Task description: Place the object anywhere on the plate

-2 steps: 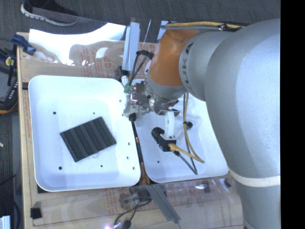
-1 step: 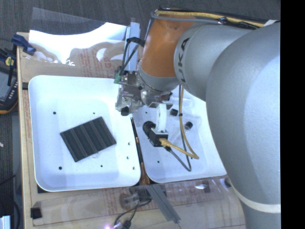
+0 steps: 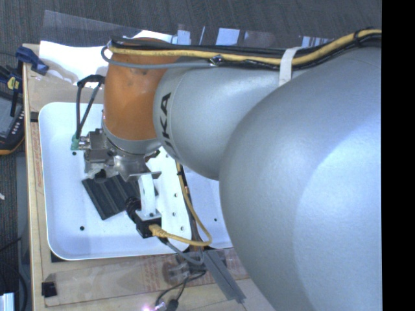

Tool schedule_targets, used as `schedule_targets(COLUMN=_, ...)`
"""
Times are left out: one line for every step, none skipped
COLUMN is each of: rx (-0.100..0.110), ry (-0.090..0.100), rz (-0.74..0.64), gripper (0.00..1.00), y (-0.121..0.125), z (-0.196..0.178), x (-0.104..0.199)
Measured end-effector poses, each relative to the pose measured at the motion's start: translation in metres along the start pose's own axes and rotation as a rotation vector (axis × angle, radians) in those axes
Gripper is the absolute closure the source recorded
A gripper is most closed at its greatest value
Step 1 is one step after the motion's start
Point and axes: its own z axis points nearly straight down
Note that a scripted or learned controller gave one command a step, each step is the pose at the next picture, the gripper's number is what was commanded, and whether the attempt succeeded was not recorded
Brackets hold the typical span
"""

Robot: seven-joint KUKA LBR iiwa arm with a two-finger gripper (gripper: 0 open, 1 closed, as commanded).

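Observation:
My gripper (image 3: 126,196) hangs over the middle of the left white bin (image 3: 58,173), pointing down toward its floor. Above it sits the orange wrist band (image 3: 130,96), and the thick grey arm (image 3: 292,173) reaches in from the right, covering the whole right side of the bench. Whatever lies under the gripper and the arm is hidden. A yellow cable (image 3: 185,232) loops down beside the gripper.
The bin's left wall and front rim (image 3: 97,254) are bare white. A yellow and black device (image 3: 10,122) lies outside the bin at the far left, and a blue clamp (image 3: 29,58) sits at the back left. Wooden bench edge (image 3: 97,284) runs along the front.

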Motion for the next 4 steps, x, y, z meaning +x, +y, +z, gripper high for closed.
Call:
schedule_targets(rx=-0.002, ry=-0.001, rz=0.209, gripper=1.00, y=0.038, z=-0.027, x=-0.057)
schedule_targets(rx=-0.003, ry=0.002, rz=0.363, gripper=1.00, y=0.058, z=-0.124, x=0.035)
schedule_targets(rx=-0.005, ry=0.002, rz=0.027, gripper=1.00, y=0.037, z=-0.207, x=-0.052)
schedule_targets(rx=-0.002, ry=0.002, rz=-0.036, gripper=1.00, y=-0.039, z=-0.164, x=-0.092)
